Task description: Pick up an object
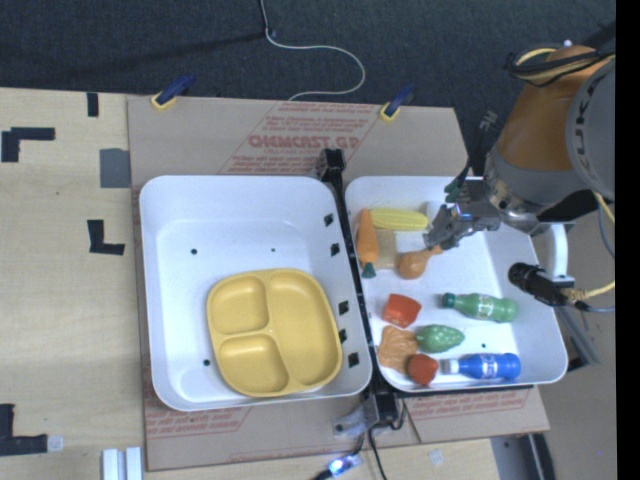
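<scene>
Hiding bin [520, 268] corner, gripper [441, 236] (tips unclear)

Arm [560, 108]: cut off by the frame at 3 o'clock. Gripper [442, 236]: finger state too blurred to tell. Brown toy [412, 262] at 6 o'clock of the gripper: upper end hidden beneath it, contact unclear. Tan item [396, 346]: lower part covered by the red ball [422, 369]; identity indistinct.
</scene>
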Motion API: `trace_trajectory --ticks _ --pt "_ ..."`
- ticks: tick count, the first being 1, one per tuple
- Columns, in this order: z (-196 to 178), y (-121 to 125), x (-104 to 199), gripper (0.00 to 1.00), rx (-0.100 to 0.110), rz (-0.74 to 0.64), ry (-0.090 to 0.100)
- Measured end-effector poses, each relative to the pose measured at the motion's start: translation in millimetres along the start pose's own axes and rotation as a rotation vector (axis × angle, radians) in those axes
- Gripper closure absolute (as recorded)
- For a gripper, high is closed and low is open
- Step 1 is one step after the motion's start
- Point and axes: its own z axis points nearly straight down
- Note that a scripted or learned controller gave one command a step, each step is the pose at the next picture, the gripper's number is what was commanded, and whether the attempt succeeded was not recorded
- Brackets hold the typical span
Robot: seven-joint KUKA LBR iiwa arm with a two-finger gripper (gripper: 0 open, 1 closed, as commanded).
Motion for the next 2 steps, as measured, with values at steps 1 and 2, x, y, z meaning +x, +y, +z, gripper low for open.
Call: trace_trajectory --ticks 1,2 --pt "-5 25 36 1.00 -0.002 0.000 0.000" --pt "-12 46 59 1.00 -0.002 0.002 -0.001"
